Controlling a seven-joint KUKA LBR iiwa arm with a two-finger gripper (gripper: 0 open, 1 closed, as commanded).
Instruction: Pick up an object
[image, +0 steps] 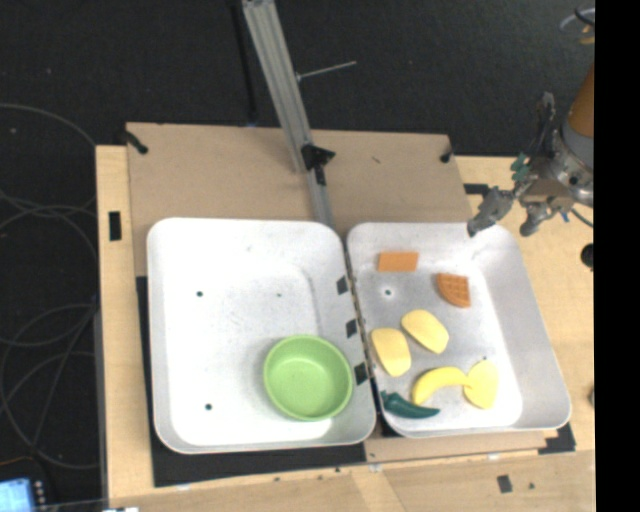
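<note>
Gripper (507, 216) hangs over the far right corner of the right bin (535, 330), at the end of the arm (575, 120) that comes in from the right edge. Two grey fingers show, one at the left tipping down toward the bin's rim and one at the right, standing apart with a gap between them and nothing in that gap. Whether the left finger touches the rim cannot be told.

Nearest the camera in the right bin lies a small dark green pepper-shaped piece (410, 405), hard against the front left corner. Just behind it sits a yellow banana (440, 383), curved, with a pale yellow wedge-like piece (482, 384) touching or almost touching its right end. Farther back are two yellow oval pieces: one (391, 351) near the bin's left wall, the other (425, 330) just beside it to the right. Beyond these, an orange-brown piece (454, 290) with a rough, dotted face lies toward the right, and an orange rectangular block (398, 262) lies at the back, near the far wall. That makes seven small things in this bin, all well apart from the gripper.

A single light green bowl (308, 376) stands upright in the left bin (200, 300), in its near right corner.

Behind both bins, a grey metal bar (285, 90) slants up and away over the brown board (220, 170).
</note>
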